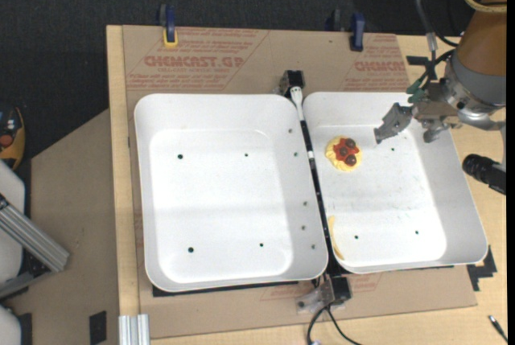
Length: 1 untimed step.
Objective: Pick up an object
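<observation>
In the right bin (451,211), the yellow toy (344,154) lies left of the spread-apart pincer (409,128).

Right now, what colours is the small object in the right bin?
Yellow with dark red spots on top, the small object seen in the camera view.

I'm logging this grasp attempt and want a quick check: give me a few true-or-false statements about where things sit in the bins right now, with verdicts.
1. The small yellow object with dark red pieces on top lies in the right white bin. True.
2. The yellow object lies in the left white bin. False: it lies in the right one.
3. The grey two-finger gripper is over the right bin, right of the yellow object. True.
4. The gripper holds the yellow object. False: they are apart.
5. Two blue clamps sit at the board's far edge. True.
</observation>
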Motion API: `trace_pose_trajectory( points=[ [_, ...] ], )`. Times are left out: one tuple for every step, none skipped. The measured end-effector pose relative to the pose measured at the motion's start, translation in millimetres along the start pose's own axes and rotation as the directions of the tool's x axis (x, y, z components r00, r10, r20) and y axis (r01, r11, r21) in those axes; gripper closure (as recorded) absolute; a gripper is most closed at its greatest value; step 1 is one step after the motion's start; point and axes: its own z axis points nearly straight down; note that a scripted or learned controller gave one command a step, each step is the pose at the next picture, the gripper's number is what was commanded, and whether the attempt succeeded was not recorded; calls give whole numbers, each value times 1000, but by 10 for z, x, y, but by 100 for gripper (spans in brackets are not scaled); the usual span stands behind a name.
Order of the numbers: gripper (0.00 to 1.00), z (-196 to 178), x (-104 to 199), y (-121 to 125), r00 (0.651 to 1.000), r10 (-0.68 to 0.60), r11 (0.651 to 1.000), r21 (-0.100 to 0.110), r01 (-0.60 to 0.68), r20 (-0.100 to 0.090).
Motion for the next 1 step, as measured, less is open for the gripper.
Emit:
trace_pose_trajectory(
  points=[
    [0,1477,-183,95,1000,2,1000,14,-2,-2]
  ],
)
